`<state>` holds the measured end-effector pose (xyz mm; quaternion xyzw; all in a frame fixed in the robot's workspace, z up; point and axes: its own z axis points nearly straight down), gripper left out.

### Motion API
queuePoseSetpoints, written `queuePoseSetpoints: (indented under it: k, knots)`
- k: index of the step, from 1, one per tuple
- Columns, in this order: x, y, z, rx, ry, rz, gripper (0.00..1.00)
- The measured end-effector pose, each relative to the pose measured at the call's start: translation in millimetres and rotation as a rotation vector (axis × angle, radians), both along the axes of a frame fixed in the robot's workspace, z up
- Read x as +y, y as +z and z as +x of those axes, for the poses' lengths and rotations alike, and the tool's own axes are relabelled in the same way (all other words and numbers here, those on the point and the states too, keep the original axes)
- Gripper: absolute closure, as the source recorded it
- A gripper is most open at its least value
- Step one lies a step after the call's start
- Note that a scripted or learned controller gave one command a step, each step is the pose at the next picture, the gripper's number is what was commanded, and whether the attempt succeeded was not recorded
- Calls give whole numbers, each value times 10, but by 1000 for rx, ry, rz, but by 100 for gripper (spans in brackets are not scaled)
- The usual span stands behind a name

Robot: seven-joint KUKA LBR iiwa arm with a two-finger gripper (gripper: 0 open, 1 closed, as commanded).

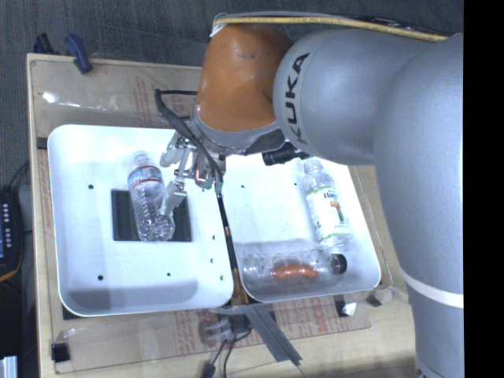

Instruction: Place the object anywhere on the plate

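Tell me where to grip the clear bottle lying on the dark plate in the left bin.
Grip the bottle across its ribbed mid-body, coming straight down from above. It lies flat, cap toward the bin's far wall, so close the gripper across its narrow width, not along its length.

two bottles (324, 203) (293, 268), right bin (260, 211)

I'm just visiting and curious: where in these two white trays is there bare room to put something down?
Left bin: bare floor along its near edge and left side; the middle is crowded by a clear bottle on the dark plate, gripper beside it. Right bin: bare in its left middle; two bottles line the right and near sides.
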<state>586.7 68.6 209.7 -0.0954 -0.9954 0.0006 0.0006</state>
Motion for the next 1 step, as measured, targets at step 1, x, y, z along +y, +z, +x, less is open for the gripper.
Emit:
queuePoseSetpoints:
  k: [1]
  knots:
    - [-191, 420, -224, -8, 210, 1, 0]
